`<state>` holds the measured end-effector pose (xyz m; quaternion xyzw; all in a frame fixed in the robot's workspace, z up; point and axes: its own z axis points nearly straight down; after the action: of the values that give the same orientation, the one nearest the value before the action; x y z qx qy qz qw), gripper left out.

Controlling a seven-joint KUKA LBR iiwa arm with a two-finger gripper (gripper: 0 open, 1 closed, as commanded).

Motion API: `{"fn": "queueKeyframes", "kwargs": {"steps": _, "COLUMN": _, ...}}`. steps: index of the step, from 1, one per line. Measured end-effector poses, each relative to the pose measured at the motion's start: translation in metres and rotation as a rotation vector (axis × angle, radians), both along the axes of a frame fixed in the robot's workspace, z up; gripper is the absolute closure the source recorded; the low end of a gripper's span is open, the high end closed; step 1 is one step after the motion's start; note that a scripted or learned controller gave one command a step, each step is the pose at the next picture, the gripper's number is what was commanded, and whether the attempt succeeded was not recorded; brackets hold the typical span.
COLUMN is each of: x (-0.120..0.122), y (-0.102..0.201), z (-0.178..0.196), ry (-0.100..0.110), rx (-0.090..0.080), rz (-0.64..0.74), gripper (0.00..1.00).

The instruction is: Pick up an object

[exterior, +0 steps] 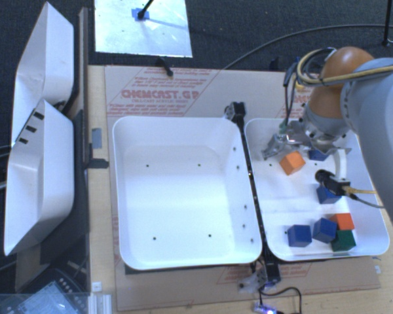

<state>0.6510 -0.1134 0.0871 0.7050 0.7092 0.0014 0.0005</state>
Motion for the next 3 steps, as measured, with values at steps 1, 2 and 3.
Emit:
{"fn": "queueKeyframes", "kwargs": {"steps": 1, "x": -0.041, "y": 0.020, "z": 0.000, "ry": 0.002, "rx": -0.001, "rz": -0.005, "gripper": 0.00}}
{"fn": "queueKeyframes", "kwargs": {"steps": 2, "x": -0.039, "y": 0.019, "z": 0.011, "ry": -0.001, "rx": -0.002, "rz": -0.006, "gripper": 1.00}}
{"fn": "queueKeyframes", "kwargs": {"steps": 3, "x": -0.028, "y": 0.048, "z": 0.104, "ry": -0.006, "rx": -0.001, "rz": 0.022, "gripper": 1.00}}
